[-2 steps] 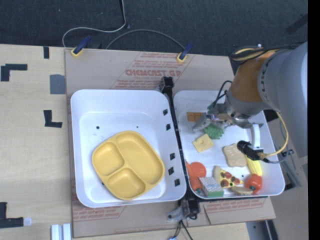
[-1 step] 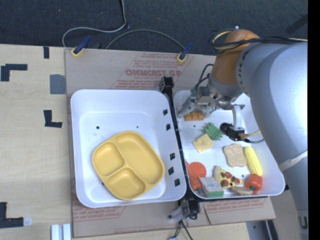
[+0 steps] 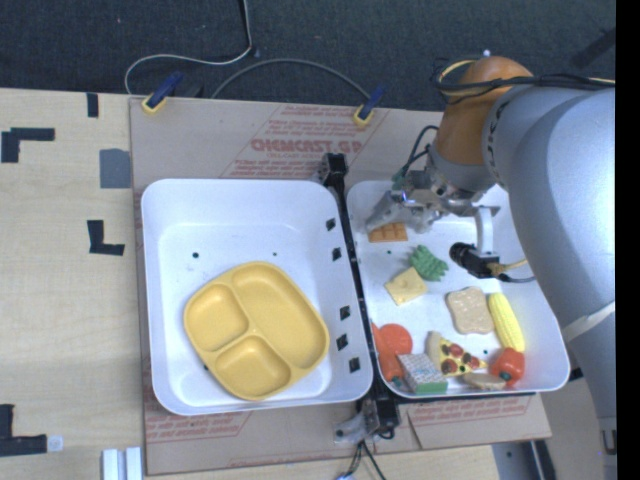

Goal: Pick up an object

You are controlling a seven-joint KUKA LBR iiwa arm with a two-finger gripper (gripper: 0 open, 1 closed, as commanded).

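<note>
Toy food crowds the near end of the right white plastic bin (image 3: 548, 318): a round red tomato (image 3: 393, 339), a pizza slice (image 3: 456, 354), a red pepper (image 3: 507, 365) and a yellow corn cob (image 3: 505, 319) lie close together along its near wall. Farther in, a pale yellow cheese wedge (image 3: 406, 286) and a green leafy piece (image 3: 429, 262) sit near the middle, with bare floor around them. At the far end, the grey arm's gripper (image 3: 399, 211) hovers low, just above and beside an orange cracker-like piece (image 3: 388, 233) lying close to the bin's left wall; whether its fingers are apart or together cannot be told. Left, the other white bin (image 3: 170, 218) carries a yellow divided plate (image 3: 256, 328) on the bench (image 3: 60, 298).
</note>
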